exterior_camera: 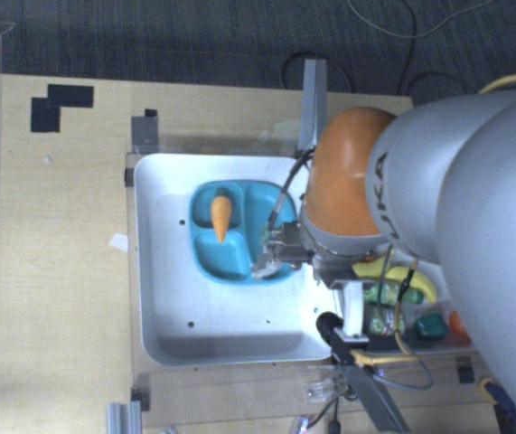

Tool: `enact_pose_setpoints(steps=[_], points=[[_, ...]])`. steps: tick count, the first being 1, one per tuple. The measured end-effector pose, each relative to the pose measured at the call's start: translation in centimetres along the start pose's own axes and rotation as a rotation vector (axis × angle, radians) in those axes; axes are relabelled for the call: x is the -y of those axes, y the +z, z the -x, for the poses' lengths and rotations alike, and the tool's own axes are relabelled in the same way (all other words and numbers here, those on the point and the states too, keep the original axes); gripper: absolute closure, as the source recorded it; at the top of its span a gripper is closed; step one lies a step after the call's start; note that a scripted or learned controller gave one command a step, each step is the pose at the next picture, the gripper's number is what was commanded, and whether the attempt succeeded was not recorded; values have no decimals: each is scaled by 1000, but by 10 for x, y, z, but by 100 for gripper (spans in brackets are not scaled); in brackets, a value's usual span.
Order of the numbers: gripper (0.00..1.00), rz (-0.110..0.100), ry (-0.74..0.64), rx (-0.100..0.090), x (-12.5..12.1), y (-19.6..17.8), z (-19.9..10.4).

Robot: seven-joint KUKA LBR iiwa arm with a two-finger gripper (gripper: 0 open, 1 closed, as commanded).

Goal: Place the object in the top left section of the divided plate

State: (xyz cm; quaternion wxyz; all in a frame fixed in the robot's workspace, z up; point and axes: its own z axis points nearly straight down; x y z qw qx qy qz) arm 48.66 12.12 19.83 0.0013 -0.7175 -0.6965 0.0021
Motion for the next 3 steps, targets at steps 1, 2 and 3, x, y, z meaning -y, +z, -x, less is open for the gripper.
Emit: enact_pose_setpoints(steps=[1,2,3], points=[[0,0,0,0,0,0,0],[0,3,118,-1,-1,-54,3],[0,-1,139,0,2,85,-56]])
